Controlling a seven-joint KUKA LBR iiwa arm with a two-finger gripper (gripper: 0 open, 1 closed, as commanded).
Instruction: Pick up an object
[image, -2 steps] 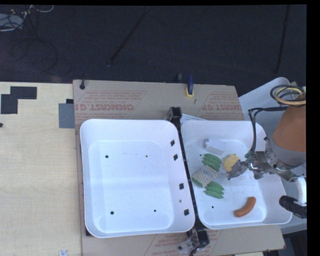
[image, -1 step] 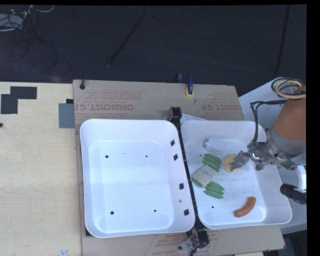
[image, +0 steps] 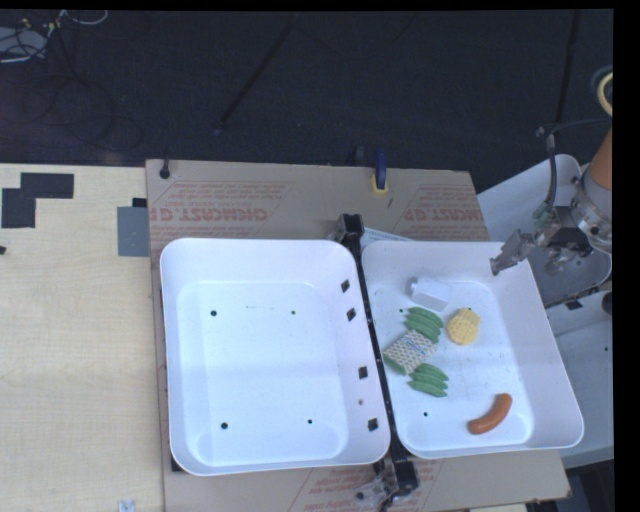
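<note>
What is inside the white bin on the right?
In the right bin: a clear block, two green pods, a yellow corn piece, a patterned piece, a sausage.

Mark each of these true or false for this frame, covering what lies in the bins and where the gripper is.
1. All the loose items lie in the right bin. True.
2. The gripper is holding the sausage. False: the sausage lies on the bin floor near the front right corner, and the gripper is up at the bin's far right edge, apart from it.
3. The yellow corn piece lies beside a green pea pod. True.
4. The mesh-patterned piece lies in the left bin. False: it lies in the right bin, between the two green pods.
5. A small white block lies farther back than the corn. True.
</note>
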